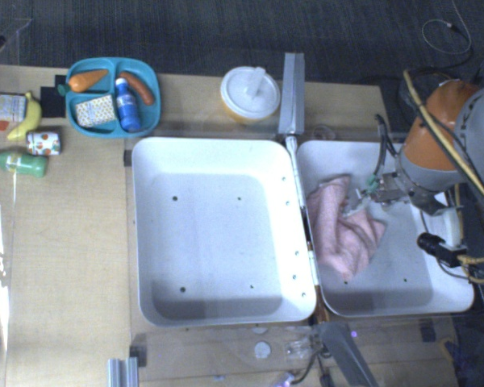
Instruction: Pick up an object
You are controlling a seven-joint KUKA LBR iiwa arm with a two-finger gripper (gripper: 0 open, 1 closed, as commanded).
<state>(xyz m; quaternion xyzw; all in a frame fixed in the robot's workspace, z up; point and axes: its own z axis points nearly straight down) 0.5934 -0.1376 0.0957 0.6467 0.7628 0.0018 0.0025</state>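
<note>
A crumpled pink cloth (339,226) lies in the left half of the right bin (403,297), against its left wall. My gripper (361,200) reaches in from the right and sits low at the cloth's upper right edge, touching or just above the folds. The grey arm with its orange band (436,131) hangs over the bin's right side. The gripper's tip is small and partly sunk among the folds of the cloth.
The left bin (218,232) sits beside it, past a metal divider rail (291,95). Behind the bins stand a white lidded cup (250,93) and a blue divided plate (113,97) of toy food. A banana (26,118), a can (43,143) and a green bottle (16,163) lie far left. Cables (456,252) hang at the right.
</note>
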